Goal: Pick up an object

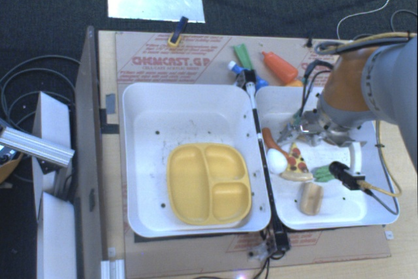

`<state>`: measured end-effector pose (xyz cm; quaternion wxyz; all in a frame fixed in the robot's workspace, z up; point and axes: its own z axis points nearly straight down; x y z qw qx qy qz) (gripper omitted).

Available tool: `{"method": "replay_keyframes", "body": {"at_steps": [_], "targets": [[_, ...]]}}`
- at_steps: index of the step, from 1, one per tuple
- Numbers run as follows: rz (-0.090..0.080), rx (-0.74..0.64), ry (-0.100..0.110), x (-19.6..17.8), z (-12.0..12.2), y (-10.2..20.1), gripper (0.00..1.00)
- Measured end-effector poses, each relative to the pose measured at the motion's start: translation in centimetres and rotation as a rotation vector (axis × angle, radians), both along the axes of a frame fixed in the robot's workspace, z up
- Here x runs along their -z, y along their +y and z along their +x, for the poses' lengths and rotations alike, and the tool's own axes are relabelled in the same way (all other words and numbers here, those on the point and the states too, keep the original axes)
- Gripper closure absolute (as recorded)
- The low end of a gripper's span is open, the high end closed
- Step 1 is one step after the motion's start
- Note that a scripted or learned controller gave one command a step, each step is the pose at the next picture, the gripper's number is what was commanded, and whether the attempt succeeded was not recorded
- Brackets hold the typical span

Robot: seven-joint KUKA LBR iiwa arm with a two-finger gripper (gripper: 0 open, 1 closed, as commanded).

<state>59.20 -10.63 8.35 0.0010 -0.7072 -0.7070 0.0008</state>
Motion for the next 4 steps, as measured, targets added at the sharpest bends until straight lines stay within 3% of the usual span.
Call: {"method": "replay_keyframes", "body": {"at_steps": [1,2,3,4], "targets": [[0.001,-0.001,0.0,0.0,-3.6,0.3,0.0],[-0.001,-0.006,-0.009,-0.2,1.6,0.6,0.0],[0.0,0.0,0.0,-1.3,-3.2,0.1,0.0],[-0.001,-0.005,-0.007,-0.1,1.4,-0.3,0.0]]}}
